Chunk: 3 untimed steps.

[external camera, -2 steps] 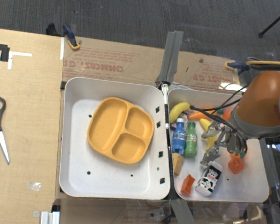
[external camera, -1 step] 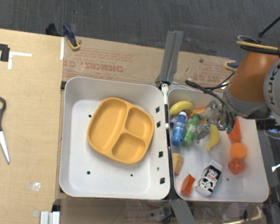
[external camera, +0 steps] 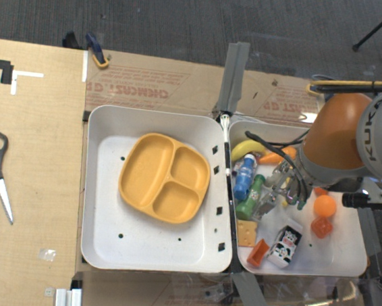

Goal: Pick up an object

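The right bin (external camera: 352, 264) holds a clutter — banana (external camera: 247, 149), blue bottle (external camera: 244, 177), green bottle (external camera: 249, 201), orange ball (external camera: 324, 206), cracker (external camera: 245, 234), small carton (external camera: 285, 246). The claw (external camera: 278, 191) hangs just over the bottles — whether it grips anything I cannot tell.

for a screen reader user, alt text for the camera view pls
A grey and orange robot arm's end effector hangs over a cluttered right bin near a blue bottle; the left bin holds a yellow divided plate.
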Available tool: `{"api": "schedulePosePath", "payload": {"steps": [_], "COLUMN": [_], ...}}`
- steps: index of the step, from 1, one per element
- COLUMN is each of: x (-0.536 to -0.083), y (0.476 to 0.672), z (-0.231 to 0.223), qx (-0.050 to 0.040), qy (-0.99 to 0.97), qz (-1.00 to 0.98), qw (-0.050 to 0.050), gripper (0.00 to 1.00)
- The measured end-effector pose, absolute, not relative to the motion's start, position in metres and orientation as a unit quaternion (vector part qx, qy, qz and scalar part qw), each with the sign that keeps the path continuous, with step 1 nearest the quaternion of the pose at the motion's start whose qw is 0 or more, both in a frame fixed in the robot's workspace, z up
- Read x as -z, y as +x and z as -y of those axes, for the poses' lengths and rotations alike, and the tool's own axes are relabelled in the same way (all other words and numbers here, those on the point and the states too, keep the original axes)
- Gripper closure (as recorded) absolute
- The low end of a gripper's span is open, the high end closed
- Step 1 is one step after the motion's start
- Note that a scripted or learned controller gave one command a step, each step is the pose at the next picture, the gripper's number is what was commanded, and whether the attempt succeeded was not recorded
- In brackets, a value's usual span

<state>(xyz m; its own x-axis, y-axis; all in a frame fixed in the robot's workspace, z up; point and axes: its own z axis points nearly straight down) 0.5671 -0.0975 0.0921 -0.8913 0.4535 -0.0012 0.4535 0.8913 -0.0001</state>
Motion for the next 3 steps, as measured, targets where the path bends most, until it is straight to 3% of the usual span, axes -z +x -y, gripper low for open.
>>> {"api": "schedulePosePath", "payload": {"steps": [2,3], "x": [-0.093,-0.092], "y": [0.641,0.605], "z": [0.107,0.104], "qx": [0.0002,0.0007], "qy": [0.411,0.401], "qz": [-0.911,-0.916], "qw": [0.001,0.000], "gripper": [0.00,0.00]}}
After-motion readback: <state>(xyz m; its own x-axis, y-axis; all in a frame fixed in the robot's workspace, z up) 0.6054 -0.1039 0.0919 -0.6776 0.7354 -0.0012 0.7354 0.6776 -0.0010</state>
